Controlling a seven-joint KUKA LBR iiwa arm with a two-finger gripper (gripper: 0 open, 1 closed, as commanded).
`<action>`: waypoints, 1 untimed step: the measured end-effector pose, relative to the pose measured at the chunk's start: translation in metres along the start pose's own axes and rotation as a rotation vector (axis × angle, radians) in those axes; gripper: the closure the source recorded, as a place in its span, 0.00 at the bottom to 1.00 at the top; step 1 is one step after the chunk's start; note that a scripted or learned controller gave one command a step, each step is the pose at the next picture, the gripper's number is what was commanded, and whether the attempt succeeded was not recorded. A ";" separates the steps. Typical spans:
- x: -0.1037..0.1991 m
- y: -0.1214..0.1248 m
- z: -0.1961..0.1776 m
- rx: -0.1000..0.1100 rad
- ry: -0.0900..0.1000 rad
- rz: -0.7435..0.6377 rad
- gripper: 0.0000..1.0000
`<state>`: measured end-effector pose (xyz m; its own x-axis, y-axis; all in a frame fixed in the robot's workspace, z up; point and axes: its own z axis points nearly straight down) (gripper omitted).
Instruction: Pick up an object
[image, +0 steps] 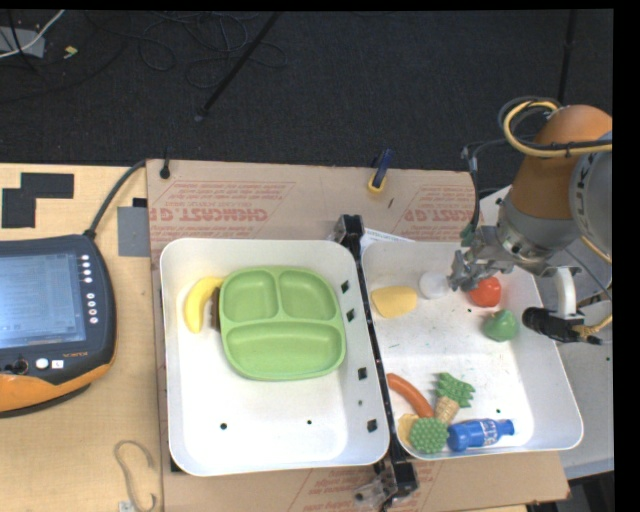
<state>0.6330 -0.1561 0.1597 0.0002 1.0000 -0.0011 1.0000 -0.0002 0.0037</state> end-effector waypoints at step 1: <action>0.001 0.009 -0.047 0.000 0.000 -0.001 1.00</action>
<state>0.6413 -0.1555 0.2063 -0.0004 1.0000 -0.0007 1.0000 0.0004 0.0033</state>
